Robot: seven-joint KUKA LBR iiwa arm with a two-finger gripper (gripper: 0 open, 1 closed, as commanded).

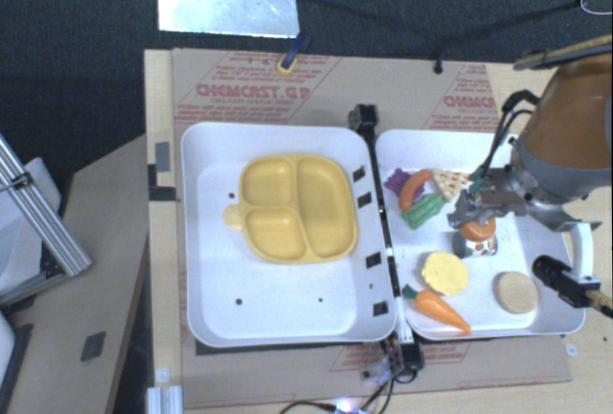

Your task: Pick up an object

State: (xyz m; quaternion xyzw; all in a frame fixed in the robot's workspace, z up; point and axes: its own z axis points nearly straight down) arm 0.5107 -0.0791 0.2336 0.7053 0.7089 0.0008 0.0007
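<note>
1. The gripper (476, 211) sits low inside the right bin (546, 324), directly over a small orange and white object (478, 232). Whether it is open, closed or gripping the object cannot be determined.
2. The orange and white object lies near the centre of the right bin, just below the gripper.
3. Just left of the gripper lie a green vegetable (424, 210), an orange piece (414, 188), a purple piece (396, 180) and a pizza slice (449, 182).
4. Below the gripper lies a yellow round piece (445, 273); a carrot (441, 308) lies below that.
5. A tan disc (515, 292) lies below and right of the gripper.
6. The left bin (211, 307) holds a yellow divided plate (292, 208), well apart from the gripper.
</note>
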